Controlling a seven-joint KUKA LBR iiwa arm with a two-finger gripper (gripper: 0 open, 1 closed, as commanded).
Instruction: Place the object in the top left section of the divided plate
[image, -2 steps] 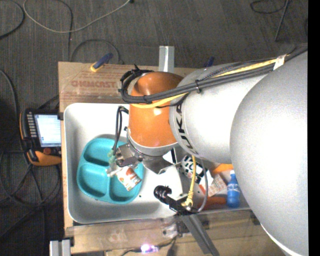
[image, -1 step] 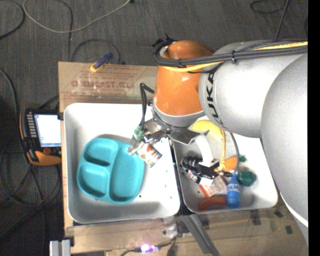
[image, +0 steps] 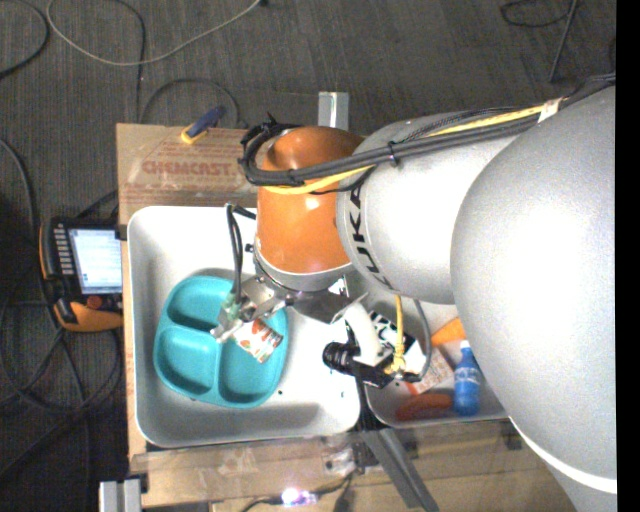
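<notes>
A teal divided plate (image: 190, 350) with three sections lies in the left white bin (image: 150, 260). My gripper (image: 243, 325) reaches down from under the orange wrist band over the plate's right side. A small can with a red and white label (image: 260, 342) hangs tilted at the fingertips, gripped between them. It sits over the ridge between the plate's upper section and its lower right section. Whether the can touches the plate I cannot tell. The arm hides the bin's right part.
The right bin (image: 440, 420) holds a blue bottle (image: 466, 385), an orange item (image: 450, 330) and a red item (image: 425, 407). A black fitting (image: 352, 360) juts from the arm near the bins' shared wall. A handheld pendant (image: 85, 265) lies left of the bench.
</notes>
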